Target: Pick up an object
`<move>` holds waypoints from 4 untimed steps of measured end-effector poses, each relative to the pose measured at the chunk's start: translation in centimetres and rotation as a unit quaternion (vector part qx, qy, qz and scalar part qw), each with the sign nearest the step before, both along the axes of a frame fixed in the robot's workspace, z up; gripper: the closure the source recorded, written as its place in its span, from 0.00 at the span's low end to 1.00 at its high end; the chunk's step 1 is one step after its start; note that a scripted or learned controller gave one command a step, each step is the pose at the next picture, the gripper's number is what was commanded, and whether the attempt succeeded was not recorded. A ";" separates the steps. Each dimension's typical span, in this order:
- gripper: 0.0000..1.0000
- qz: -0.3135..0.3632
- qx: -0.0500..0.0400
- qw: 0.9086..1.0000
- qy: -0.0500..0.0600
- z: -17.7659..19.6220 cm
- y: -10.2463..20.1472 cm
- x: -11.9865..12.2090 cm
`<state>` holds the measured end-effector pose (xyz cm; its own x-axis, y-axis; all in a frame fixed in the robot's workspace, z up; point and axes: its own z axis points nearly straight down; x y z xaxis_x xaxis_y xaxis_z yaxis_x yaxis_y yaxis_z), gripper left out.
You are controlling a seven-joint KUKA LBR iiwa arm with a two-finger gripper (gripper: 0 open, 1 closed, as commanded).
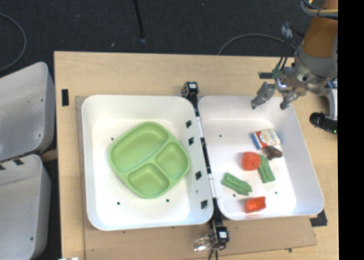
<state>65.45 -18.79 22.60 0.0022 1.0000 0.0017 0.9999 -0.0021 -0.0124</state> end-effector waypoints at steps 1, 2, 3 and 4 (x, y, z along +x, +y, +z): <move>0.00 0.002 -0.002 1.000 -0.007 0.9 0.1 0.3; 0.00 0.000 -0.001 1.000 -0.005 -3.5 0.2 -0.4; 0.00 -0.002 -0.002 1.000 -0.005 -8.3 -0.7 0.1; 0.00 -0.002 -0.002 1.000 -0.006 -12.7 -0.8 0.1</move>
<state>65.52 -19.60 9.93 0.0054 1.0000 -0.0022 1.0000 -0.0054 -0.0006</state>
